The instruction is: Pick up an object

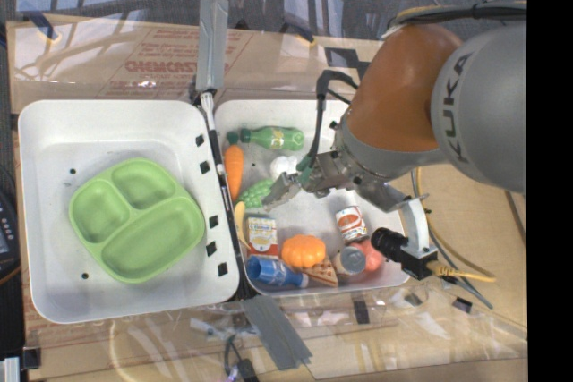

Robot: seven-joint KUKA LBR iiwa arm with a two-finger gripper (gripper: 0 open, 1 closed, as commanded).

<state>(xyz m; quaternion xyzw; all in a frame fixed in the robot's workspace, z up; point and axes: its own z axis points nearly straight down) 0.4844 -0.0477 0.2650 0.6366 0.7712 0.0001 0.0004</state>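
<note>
step in hand: approach. the tool (288, 185) hangs low in the right bin (407, 219), just beside the green grapes (255, 193); its grip state cannot be told. next move: descend squarely and clamp one item.

A robotics lab: a KUKA arm (448, 116) with trailing cables reaches over a cardboard-covered worktop (134, 58), where two white bins (36, 192) are taped down and toy food (304, 250) fills the bin beneath the arm.
</note>
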